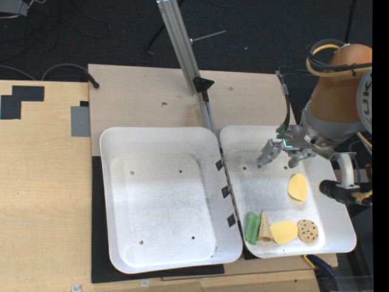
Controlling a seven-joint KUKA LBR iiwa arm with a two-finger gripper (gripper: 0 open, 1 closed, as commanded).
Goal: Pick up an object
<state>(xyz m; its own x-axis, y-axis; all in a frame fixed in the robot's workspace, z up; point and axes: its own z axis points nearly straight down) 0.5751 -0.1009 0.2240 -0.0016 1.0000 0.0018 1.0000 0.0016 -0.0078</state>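
The right bin holds several small items: a yellow oval piece, a second yellow piece, a chocolate-chip cookie, a tan cone-shaped piece and a green piece. My gripper hangs over the upper middle of that bin, above and left of the yellow oval. Its two fingers are spread apart, with nothing between them.
The left bin sits beside the right one, split from it by a ridge with black clips. A slanted aluminium rail rises behind the bins. The grey and orange arm comes in from the right.
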